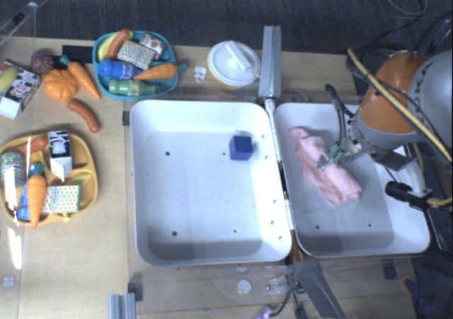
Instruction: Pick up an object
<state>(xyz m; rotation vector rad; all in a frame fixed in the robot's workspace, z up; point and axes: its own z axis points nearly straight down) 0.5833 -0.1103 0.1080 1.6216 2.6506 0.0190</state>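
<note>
As I read it, the end effector (333,158) sits low in the right bin (407,240), tips at the pink soft item (325,169); I cannot tell its opening or hold. Blue cube (241,146): well off to its left, alone in the left bin (163,240), reachable spare target.

No readable text anywhere; the printed toy food boxes (62,199) on the bench's left are too small and blurred to make out.
</note>
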